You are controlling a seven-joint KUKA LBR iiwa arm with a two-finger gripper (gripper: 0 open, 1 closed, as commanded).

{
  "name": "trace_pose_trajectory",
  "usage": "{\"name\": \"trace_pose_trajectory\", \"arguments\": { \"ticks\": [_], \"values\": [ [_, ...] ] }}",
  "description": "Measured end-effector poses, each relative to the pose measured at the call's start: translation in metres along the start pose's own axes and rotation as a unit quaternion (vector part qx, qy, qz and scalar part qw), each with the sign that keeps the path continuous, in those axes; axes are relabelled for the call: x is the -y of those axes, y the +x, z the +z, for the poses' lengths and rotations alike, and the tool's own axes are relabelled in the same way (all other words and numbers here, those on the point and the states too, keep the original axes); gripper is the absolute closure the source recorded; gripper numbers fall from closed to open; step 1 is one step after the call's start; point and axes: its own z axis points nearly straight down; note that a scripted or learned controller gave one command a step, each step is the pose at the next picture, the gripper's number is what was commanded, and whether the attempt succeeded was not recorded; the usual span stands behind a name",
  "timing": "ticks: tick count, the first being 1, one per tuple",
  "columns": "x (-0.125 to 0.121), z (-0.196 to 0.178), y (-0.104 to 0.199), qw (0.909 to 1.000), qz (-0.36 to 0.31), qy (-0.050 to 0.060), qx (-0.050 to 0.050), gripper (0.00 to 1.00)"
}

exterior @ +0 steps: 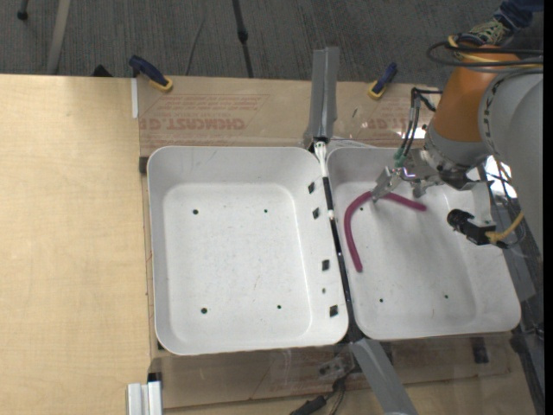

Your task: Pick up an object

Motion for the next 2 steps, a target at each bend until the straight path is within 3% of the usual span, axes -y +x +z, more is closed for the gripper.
{"name": "trace_pose_trajectory", "arguments": {
  "ticks": [1,2],
  "values": [
    [0.065,0.001,0.015,1.0,-0.002,0.001,-0.001,0.0],
    [0.041,-0.097,-0.021,0.9993,0.038,0.0,0.0,0.0]
  ]
}}
